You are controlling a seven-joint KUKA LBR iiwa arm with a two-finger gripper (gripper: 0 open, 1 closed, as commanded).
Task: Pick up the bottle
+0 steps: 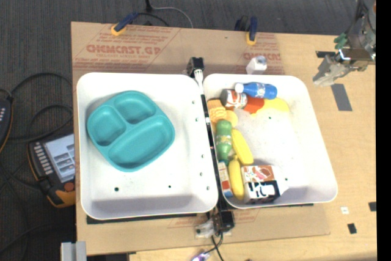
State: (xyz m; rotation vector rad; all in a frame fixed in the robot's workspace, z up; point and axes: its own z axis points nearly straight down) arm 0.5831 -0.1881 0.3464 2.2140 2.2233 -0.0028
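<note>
From the camera view, the bottle (256,90) lies on its side at the back of the right bin (317,150), touching a small brown jar (231,98) and an orange piece (255,105). The gripper (333,70) hangs well apart over the worktop (354,143), holding nothing (its opening I cannot tell). A rounded, glossy plastic body could roll or slip, and crowded neighbours may get nudged instead.

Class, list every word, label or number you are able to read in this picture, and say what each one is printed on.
"CHEMCAST GP", red letters on the brown board under the bins.
Bottle label: too blurred to read.
Small carton print: too blurred to read.
Device on the floor, left: too small to read.
</note>
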